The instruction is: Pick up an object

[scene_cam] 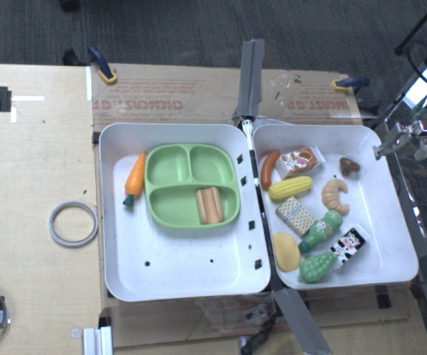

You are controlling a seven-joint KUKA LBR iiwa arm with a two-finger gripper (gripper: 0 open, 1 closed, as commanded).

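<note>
Claw (400,140) sits blurred and half cut off at the shallow white right bin's (391,268) outer rim; its opening cannot be told.
Small dark brown plastic lump (349,166) and tan toy croissant (335,195) lie nearby inside that bin.

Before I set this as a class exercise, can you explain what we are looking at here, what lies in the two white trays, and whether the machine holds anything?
One camera looks down at a slant on a wooden bench bearing two shallow white bins. The left bin holds a green divided plate with a toy hot dog in one compartment, and an orange toy carrot beside the plate. The right bin holds small toy foods, such as a yellow corn cob and a tan croissant. Metal parts of the rig sit at the right edge.
</note>
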